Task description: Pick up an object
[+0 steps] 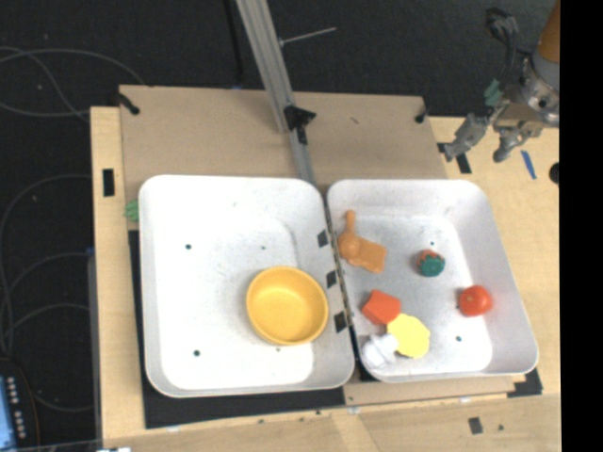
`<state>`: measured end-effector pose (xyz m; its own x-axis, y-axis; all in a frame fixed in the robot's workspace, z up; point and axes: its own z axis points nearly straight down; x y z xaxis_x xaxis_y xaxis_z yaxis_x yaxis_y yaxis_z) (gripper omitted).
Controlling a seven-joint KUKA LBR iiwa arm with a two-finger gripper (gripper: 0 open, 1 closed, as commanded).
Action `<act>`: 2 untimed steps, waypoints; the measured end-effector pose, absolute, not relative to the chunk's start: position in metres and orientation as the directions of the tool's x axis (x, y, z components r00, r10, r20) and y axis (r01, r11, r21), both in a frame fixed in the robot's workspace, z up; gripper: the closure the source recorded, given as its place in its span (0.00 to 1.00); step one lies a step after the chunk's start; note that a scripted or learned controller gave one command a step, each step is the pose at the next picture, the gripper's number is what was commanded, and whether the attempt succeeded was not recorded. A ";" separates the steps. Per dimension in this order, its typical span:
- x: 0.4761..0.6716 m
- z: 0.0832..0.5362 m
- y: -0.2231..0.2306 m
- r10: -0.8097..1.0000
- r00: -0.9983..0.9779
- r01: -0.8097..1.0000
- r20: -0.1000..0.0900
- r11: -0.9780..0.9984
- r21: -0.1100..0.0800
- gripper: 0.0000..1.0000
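Observation:
The right bin (471,205) holds an orange giraffe-like toy (360,248), a green and red ball (431,264), a red tomato-like ball (475,300), an orange-red block (382,307), a yellow piece (410,336) and a small white piece (380,351). A yellow bowl (286,305) sits in the left bin (188,224). My gripper (490,142) hangs at the upper right, beyond the right bin's far corner, over the bench. Its two fingers stand apart, open, with nothing between them.
A slanted metal rail (268,55) runs from the top down to the seam between the bins. Cables lie on the dark floor at left. Bare brown bench board (207,130) lies behind both bins.

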<state>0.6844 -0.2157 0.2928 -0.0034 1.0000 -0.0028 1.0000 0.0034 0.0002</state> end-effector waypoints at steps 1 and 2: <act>0.684 0.293 -0.216 1.000 -0.004 1.000 -0.004 0.004 -0.001 0.00; 0.678 0.231 -0.217 1.000 0.000 1.000 -0.003 0.000 -0.005 0.00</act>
<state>0.6777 -0.2172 0.2315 0.0000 1.0000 -0.0026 1.0000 0.0000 -0.0049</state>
